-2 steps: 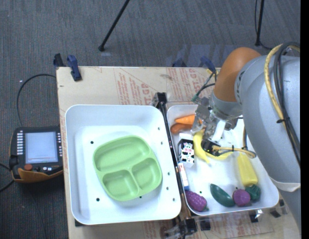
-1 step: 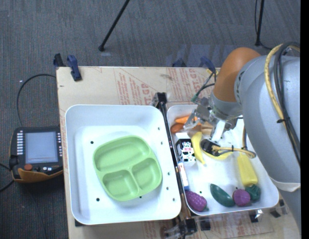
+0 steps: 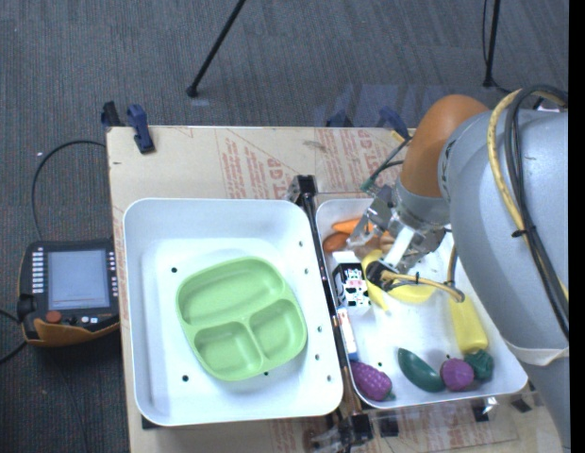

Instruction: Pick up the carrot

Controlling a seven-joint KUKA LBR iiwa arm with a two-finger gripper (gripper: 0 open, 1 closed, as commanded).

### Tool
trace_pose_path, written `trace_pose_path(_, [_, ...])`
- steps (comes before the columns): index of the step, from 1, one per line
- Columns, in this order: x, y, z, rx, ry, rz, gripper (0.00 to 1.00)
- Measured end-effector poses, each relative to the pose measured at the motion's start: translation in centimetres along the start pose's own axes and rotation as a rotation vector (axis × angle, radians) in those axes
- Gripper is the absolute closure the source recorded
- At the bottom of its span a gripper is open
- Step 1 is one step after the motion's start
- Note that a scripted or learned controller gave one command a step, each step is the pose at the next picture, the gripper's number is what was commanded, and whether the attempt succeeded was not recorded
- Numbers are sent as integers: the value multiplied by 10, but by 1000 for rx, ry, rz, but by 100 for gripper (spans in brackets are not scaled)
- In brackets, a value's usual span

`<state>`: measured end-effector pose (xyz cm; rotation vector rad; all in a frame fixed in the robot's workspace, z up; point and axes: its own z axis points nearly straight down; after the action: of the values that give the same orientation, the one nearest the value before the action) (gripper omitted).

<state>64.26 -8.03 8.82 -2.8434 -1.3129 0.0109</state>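
- Dark grey carpet under a plywood-topped bench point(image 3: 226, 159) bearing two shallow white bins; landmark: right-hand white bin point(image 3: 420, 324).
- Orange tapered carrot point(image 3: 342, 234) at that bin's far left corner, long axis roughly crosswise, partly hidden.
- Grey two-finger hand point(image 3: 392, 245) low over the bin's far half, just right of the carrot, near but seemingly not touching.
- Spread of the hand: cannot tell; nothing visibly pinched.
- Likely next: short shift left, toward the corner.
- Yellow curved banana point(image 3: 406, 293) just nearer than the hand.
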Motion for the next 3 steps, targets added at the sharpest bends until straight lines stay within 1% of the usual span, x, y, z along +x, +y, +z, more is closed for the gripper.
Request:
trace_pose_path(1, [-20,13,1,-5,3,551,0])
trace_pose_path(2, [-17,11,-8,1,1,538,100])
trace_pose_path(3, [-15,-23,-149,-14,16,612,100])
